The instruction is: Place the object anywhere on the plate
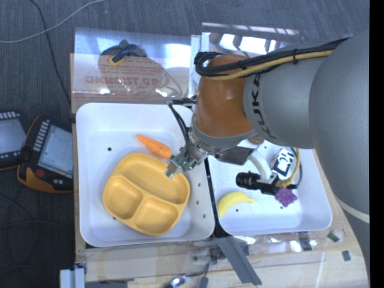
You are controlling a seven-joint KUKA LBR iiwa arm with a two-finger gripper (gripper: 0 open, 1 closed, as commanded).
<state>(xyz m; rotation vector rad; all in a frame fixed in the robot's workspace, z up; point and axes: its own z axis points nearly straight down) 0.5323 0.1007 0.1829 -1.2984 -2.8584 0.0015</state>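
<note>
A yellow plate [129, 194] with three compartments lies in the left bin [95, 125], toward its front. An orange carrot [153, 146] lies on the bin floor just behind the plate's far rim. My gripper [178, 165] hangs over the plate's far right rim, a short way right of the carrot's thick end. The wrist and its orange band cover the area above it. The view is too small to tell whether anything sits in the gripper.
The right bin [312, 216] holds a yellow banana [234, 201] at its front left and a purple bunch of grapes [286, 196] near the middle. A handheld control pendant [48, 155] lies on the floor left of the bench.
</note>
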